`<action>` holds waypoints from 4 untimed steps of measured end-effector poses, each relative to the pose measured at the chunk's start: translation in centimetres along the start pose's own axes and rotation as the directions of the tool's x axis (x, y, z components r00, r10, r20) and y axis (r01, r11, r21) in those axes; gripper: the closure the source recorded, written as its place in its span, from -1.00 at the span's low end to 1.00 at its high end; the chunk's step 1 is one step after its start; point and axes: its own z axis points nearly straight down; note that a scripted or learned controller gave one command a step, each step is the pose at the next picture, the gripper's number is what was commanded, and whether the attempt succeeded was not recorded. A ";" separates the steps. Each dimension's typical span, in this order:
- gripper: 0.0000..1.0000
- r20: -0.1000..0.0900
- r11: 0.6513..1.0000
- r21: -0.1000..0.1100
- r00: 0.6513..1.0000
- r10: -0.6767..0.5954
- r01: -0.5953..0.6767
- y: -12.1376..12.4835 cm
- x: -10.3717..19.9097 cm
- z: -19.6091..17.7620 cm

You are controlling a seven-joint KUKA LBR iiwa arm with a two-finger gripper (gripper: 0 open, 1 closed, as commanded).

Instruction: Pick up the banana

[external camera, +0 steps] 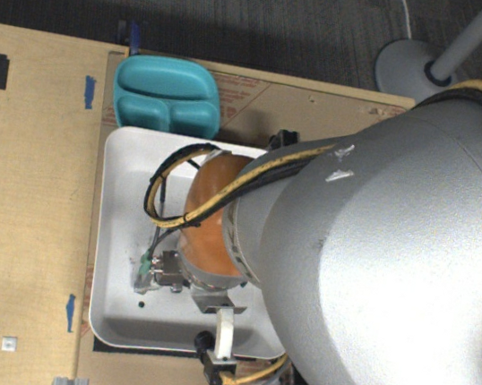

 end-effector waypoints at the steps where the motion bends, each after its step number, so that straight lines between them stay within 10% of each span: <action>1: -1.00 0.004 0.871 0.003 0.871 0.491 -0.491 0.9 0.7 -5.9; 2: -1.00 0.001 0.984 0.002 0.984 0.180 -0.180 0.1 1.3 0.0; 3: -1.00 0.004 0.857 0.003 0.857 0.516 -0.516 0.0 1.4 -6.9; 4: -1.00 0.002 0.997 0.001 0.997 0.077 -0.077 0.1 1.4 -11.2</action>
